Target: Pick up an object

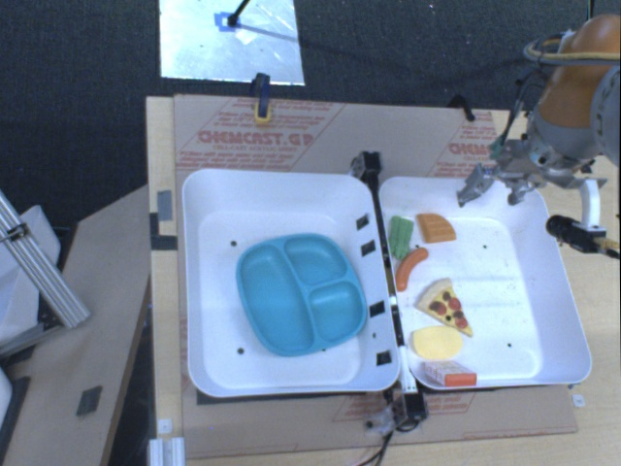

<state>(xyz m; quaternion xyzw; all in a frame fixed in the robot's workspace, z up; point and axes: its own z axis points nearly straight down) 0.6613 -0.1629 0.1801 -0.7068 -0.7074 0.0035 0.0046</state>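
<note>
Two shallow white bins sit side by side on the bench, the left bin (209,212) holding a blue divided plate (301,292) with three compartments, the right bin (543,289) holding a scatter of toy food. Along the right bin's left side lie a green piece (400,235) and, just below it, a red-orange sausage (410,266) set at a slant; an orange wedge (436,228) rests just beside the green piece, toward the bin's far edge. Nearer the camera come a pizza slice (445,306), a round yellow disc (437,343) just beneath it, and a small white and red box (448,375) against the near wall. The arm (582,85) reaches in from the right, its orange band above the wrist, and the gripper (497,188) hangs over the far right corner of the right bin, well apart from every piece of food. Its two fingers (472,186) point downward and are spread apart with nothing between them (the nearest item, the orange wedge, lies below and to the left of them). A clamp (261,98) sits on the far edge of the brown board (291,134) under the bins, and a shiny metal sheet (231,27) lies on the dark floor beyond.
</note>
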